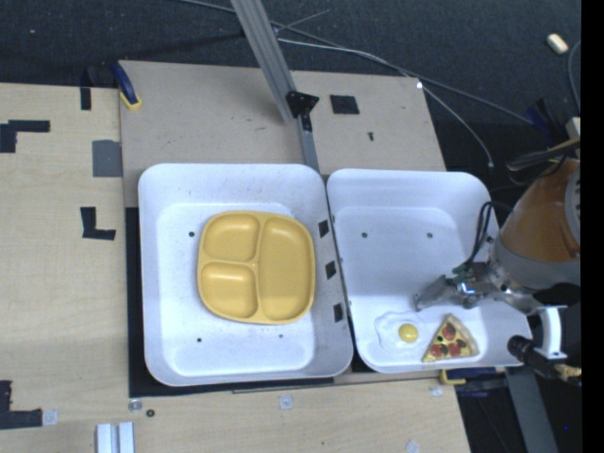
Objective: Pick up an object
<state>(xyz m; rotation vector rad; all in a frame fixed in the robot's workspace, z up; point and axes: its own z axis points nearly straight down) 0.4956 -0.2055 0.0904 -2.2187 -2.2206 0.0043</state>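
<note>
The likeliest things for you to lift are the two toys in the right bin [406, 196], both lying at its near edge: a fried egg [403, 332] and, just beside it on the right, a pizza slice [450, 339]. Both look like flat, light plastic play food — stiff enough not to fold, but smooth and thin, so I judge they will slip or tip away if you pinch them from above without getting under an edge. The pizza slice seems the better choice: take it across its narrower width, near the middle, with the crust end giving a thicker lip. The egg lies very flat, and only its raised yolk offers anything to catch.

The gripper [429, 297] hangs low in that bin, just above and behind the two toys, at the end of the grey arm [538, 239] reaching in from the right. Whether it is spread or closed you cannot tell here, and nothing visible sits in it.

What stands in the way is mostly the bin's near wall — both toys lie close against it, leaving little room on that side. The left bin [170, 187] holds a yellow divided plate [256, 267], broad and well apart from the gripper.
</note>
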